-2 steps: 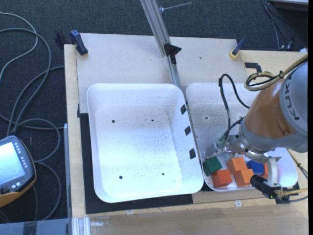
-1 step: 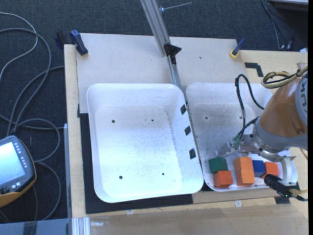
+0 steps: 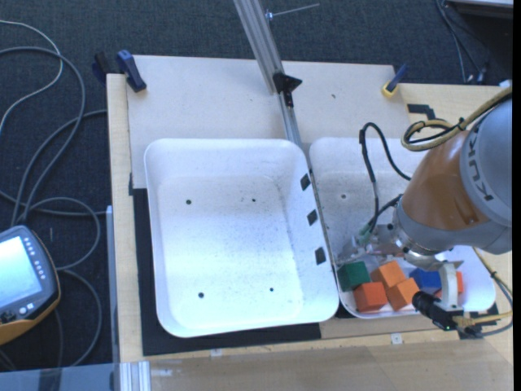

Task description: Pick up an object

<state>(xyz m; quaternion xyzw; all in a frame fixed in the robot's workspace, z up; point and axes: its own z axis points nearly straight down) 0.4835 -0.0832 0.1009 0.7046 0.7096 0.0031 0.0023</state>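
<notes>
Orange blocks (image 3: 389, 285), 1 green block (image 3: 353, 276) and 1 blue block (image 3: 426, 280) cluster at the right bin's (image 3: 342, 187) near edge.

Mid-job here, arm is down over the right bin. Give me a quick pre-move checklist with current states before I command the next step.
1. Arm positioned over right bin: ok, the wrist sits low over its near end.
2. Objects within reach: ok, green block, orange blocks and blue block cluster at the near end.
3. Something held by the gripper: cannot tell, the arm body hides it.
4. Blocks separated for a clean pick: not ok, they are packed together.
5. Black cable clear of the blocks: ok, it loops above the wrist.
</notes>
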